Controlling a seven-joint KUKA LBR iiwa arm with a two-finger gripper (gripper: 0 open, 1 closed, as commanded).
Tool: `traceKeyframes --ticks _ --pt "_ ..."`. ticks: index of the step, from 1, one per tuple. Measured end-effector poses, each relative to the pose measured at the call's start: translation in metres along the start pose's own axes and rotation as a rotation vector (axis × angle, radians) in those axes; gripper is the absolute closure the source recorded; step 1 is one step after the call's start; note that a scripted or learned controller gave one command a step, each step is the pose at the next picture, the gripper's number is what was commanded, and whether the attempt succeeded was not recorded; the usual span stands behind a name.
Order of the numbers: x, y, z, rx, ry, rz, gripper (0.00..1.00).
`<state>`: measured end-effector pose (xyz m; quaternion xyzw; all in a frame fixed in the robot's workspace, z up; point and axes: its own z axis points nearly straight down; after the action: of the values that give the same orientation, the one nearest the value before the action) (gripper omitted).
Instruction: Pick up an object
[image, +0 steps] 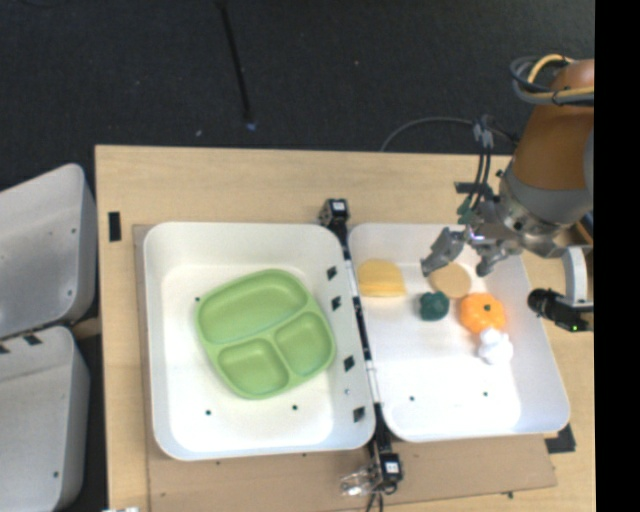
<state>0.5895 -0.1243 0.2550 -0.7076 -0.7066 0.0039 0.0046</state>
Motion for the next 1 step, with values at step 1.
traceKeyframes --ticks 1 --pt "0.0002 0.002 -0.0071 -0.013 -0.001 -0.002 0.0"
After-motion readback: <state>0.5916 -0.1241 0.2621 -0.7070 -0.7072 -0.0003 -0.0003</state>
